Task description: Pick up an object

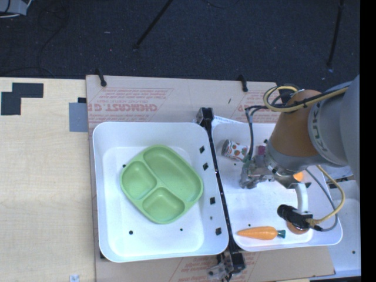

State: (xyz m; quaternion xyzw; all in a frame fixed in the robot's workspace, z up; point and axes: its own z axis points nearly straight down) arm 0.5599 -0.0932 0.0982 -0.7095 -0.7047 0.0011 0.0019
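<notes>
Two white bins: the left bin [111, 157] holds a pale green divided plate [161, 183], and the right bin [258, 210] an orange carrot [256, 233] with a small dark green tip at its 3 o'clock end. Toward 12 o'clock in the right bin lies a small white packet [234, 150] with reddish and dark markings. The arm [317, 131] is grey with an orange band, trailed by yellow and black cables. The counter [41, 175] is light wood; brown cardboard [153, 101] under the bins bears red lettering. Dark grey squares [77, 117] sit at 9 o'clock.
</notes>
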